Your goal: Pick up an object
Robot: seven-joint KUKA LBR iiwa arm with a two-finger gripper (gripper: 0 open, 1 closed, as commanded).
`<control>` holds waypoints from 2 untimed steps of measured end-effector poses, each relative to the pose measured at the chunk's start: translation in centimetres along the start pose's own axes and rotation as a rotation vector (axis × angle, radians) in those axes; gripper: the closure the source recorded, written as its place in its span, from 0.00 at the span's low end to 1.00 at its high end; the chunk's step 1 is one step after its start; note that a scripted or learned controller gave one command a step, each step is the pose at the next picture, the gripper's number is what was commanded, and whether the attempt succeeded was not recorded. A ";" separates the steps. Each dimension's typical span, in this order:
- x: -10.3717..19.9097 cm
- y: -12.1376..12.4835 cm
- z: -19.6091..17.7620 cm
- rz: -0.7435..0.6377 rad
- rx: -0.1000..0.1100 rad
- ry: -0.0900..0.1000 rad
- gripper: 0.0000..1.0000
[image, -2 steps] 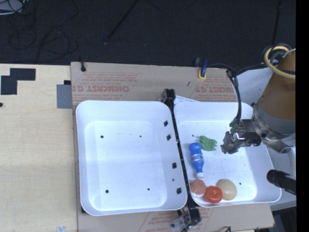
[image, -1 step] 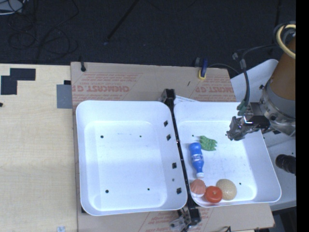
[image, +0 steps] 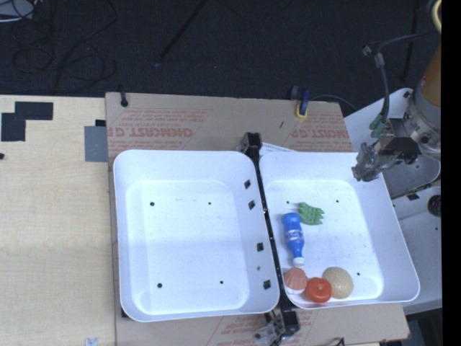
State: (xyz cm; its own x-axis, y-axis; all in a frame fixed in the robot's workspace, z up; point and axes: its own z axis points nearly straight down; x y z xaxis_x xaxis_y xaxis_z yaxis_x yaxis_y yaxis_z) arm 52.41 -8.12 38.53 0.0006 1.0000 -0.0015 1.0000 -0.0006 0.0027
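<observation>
The right bin [image: 374, 215] holds a blue bottle with a white cap [image: 292, 237], a small green toy [image: 310, 213], a pink round piece [image: 294, 279], a red tomato-like ball [image: 318, 289] and a tan round object [image: 338, 282]. My gripper [image: 365, 166] hangs at the bin's upper right corner, above its rim and well away from all of the objects. Nothing is visible between its fingertips.
The left bin [image: 137, 193] sits beside the right one, a black divider clamp [image: 252, 146] between them. Both rest on a cardboard sheet [image: 187, 117]. Cables and a blue-yellow clip [image: 303, 104] lie at the back.
</observation>
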 end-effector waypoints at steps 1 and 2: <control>-2.3 4.2 -3.1 0.000 0.000 0.000 1.00; 1.3 1.2 -2.9 -0.004 0.007 0.003 1.00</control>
State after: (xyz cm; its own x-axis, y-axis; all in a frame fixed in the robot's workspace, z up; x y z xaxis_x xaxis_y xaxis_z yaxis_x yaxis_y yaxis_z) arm 53.56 -6.85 41.41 -0.0030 1.0000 0.0012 1.0000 0.0030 -0.0038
